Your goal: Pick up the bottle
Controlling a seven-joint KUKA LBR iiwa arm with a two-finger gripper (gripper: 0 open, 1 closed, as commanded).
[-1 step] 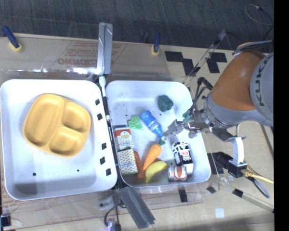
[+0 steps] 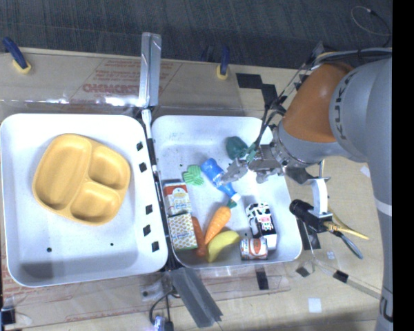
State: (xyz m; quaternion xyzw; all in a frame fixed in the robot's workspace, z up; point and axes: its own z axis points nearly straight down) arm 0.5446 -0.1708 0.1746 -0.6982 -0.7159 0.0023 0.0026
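Two bins (image 2: 14, 185) (white), one carrot (image 2: 218, 221), one bottle (image 2: 214, 172)

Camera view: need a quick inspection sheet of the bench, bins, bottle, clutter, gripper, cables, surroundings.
Surface: two white bins side by side, left bin and right bin, on a cardboard-covered bench.
Job's things: blue bottle lies tilted in the right bin, near its middle.
Clutter: yellow divided tray in the left bin; in the right bin a carrot, banana, two small cartons, green toy, teal object, cow-patterned carton, can.
Gripper: gripper low over the right bin, beside the bottle's lower end; contact unclear.
Cables: dark cables run along the wrist.
Surroundings: blue clamps on the bench's far edge; dark floor beyond.
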